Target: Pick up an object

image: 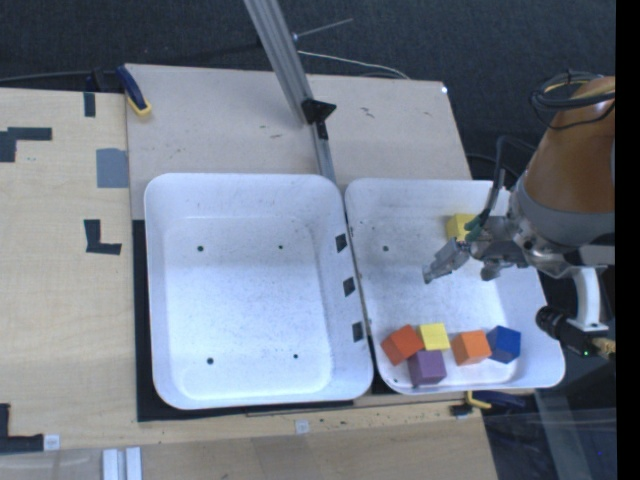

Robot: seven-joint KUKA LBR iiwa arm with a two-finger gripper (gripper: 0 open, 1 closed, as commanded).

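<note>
Gripper [445, 264] hangs over the right bin [400, 208], reaching in from the right on the grey arm [565, 183] with its orange band, and we see it low over the middle of that bin's floor. We cannot tell how it is set from this angle, and we see no block in it. Just behind it, toward the bin's far side, sits a yellow block [458, 226], partly hidden by the wrist, so we cannot say whether the two touch. Along the near wall of the same bin we have a cluster of blocks: an orange block [402, 344] at the left end, a small yellow block [434, 336] just beside it, a purple block [428, 367] in front of those two and close against them, then a second orange block [470, 347], and a blue block [505, 344] at the right end, touching or nearly touching its orange neighbour. The cluster lies well apart from the gripper. To the left, the left bin [160, 268] stands side by side with the right one, their rims meeting. A slanted metal rail [280, 48] crosses the bench [60, 198] behind both bins.
</note>
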